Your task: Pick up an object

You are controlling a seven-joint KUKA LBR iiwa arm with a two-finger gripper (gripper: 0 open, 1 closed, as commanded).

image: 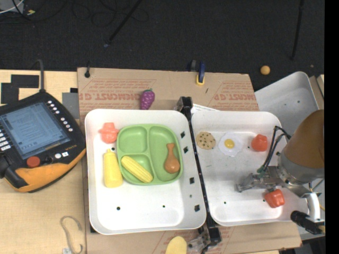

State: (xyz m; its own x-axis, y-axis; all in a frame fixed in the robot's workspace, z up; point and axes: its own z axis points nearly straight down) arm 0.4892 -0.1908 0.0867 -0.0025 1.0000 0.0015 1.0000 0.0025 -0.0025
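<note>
While the arm (303,147) reaches in from the right w/ its orange band up top, the gripper (248,184) sits low over the right bin (222,205), near its front-right part. Fingers point left, tips close together and nothing visible btwn them; can't tell for sure how far apart they are. A red object (274,198) lies just beside the wrist, front-right corner of that bin, not held. Same bin, back row: cookie (205,140), fried egg (230,144), red tomato-like piece (259,143).

Left bin (137,216) carries a green divided plate (132,140) w/ corn cob (137,169) in front-left compartment and a drumstick (171,159) in the right one. Yellow bottle (112,169) lies just left of the plate, pink-red piece (108,133) behind it. Purple grapes (146,99) on cardboard behind the bins; teach pendant (37,136) on the surface far left.
</note>
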